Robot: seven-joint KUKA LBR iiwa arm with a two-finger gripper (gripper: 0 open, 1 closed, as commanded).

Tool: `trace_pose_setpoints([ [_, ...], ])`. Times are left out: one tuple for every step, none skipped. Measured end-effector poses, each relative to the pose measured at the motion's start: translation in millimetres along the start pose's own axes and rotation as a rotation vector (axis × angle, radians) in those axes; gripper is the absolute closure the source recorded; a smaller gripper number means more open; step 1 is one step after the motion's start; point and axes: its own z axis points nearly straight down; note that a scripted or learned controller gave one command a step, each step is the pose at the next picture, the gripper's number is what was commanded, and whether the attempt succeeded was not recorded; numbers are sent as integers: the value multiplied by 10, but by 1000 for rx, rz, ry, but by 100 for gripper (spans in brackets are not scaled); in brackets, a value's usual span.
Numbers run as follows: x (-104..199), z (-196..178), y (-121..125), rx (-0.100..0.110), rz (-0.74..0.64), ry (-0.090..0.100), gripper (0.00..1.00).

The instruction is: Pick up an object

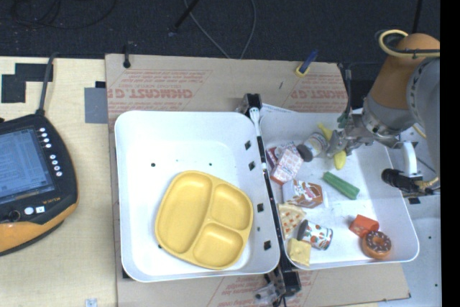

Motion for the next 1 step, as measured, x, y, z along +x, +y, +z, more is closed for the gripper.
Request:
trace_pose_setpoints([
  [818, 80, -12, 1, 0, 3, 100],
])
